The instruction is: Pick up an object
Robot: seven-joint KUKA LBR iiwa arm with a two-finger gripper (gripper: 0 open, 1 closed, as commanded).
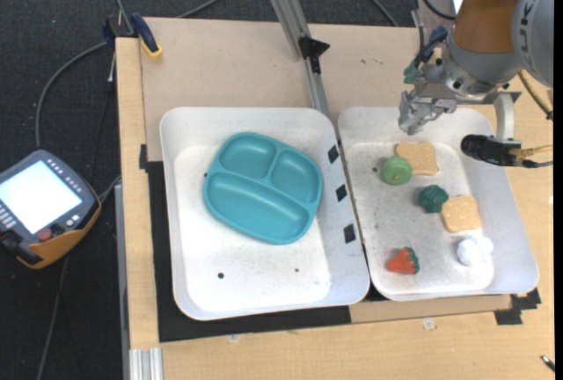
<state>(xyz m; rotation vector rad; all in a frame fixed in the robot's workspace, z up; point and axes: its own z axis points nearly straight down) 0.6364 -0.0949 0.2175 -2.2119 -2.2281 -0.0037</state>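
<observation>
Just below the pincer (420, 117), grip state unclear, lies a tan block (419, 158).

There is one camera here, fixed above the worktop (229, 62) and tilted down at a slant, so the far edge sits at the top of the picture and the near edge at the bottom. It stands back enough to take in both white bins, the left bin (189, 281) and the right bin (519, 255), whole, plus dark floor (53, 44) with cables on the left. The arm (501, 9) enters from the right, cut off at the frame edge.
</observation>
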